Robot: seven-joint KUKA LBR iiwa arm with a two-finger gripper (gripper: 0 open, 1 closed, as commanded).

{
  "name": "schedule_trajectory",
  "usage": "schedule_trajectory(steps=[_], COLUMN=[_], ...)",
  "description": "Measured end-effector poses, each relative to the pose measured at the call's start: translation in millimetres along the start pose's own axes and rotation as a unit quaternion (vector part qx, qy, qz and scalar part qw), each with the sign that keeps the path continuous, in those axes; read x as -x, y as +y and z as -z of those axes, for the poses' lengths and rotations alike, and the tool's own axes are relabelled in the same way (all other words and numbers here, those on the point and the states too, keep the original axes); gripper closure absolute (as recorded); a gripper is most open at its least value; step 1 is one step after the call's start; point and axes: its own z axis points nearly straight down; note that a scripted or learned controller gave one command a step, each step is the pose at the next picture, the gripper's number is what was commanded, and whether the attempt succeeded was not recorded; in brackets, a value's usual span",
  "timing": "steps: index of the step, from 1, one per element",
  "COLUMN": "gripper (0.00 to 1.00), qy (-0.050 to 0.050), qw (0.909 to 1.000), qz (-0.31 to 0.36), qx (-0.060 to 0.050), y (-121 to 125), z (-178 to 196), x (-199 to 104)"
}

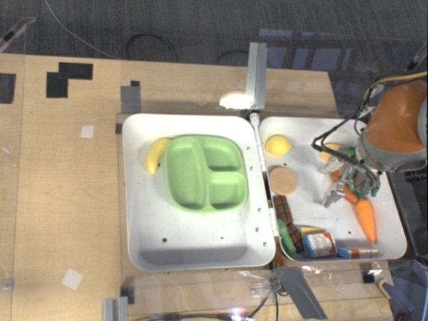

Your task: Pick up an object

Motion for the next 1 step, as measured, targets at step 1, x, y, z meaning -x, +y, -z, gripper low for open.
schedule_trajectory(steps=[1], gripper=[0.00], qy=[0.000], qw=[1.0000], qz=[0.005], qx=[-0.001], y=[-16.8], z=[0.8], x=[-21.3])
